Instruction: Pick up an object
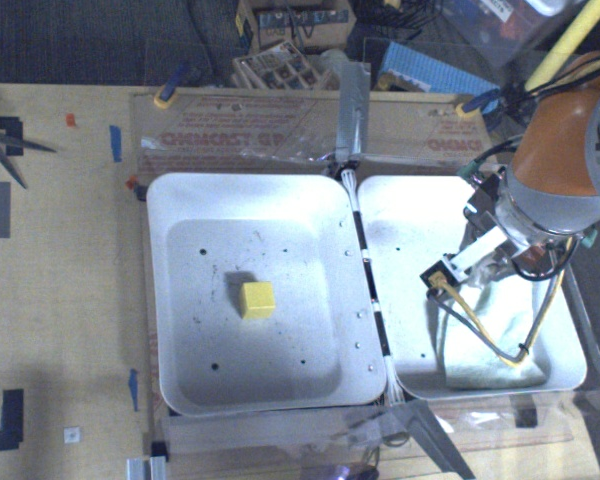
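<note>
A small yellow cube lies near the middle of the left bin. My gripper hangs over the right bin, toward its right side, under the grey wrist with the orange band. It is far from the cube, about a bin's width to the cube's right. Nothing shows in the gripper's grasp.
A ridge where the two bin rims meet runs between cube and gripper. A yellow cable loops from the wrist down over the right bin's floor. Cardboard lies behind the bins; bare bench stretches to the left.
</note>
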